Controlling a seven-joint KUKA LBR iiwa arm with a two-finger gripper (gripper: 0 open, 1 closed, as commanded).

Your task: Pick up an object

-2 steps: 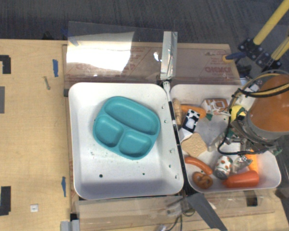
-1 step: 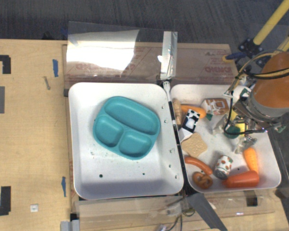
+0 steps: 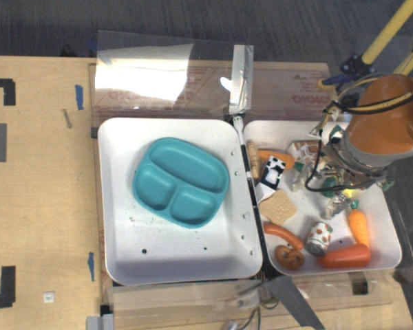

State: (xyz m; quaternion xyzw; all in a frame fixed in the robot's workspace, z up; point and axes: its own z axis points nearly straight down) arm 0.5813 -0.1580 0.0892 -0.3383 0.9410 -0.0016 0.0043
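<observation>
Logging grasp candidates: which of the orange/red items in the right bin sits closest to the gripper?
The small upright carrot, just below the gripper. The red pepper and sausage lie farther toward the bin's near edge.

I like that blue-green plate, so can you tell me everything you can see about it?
The teal plate is a divided tray with three hollows: one long one along its far side and two smaller ones nearer the camera. It has rounded corners and a smooth, matte look, like plastic. It lies flat and right way up, turned at a slant, on the floor of the left white bin, near the middle. The hollows look bare, and it touches the bin floor alone.
</observation>
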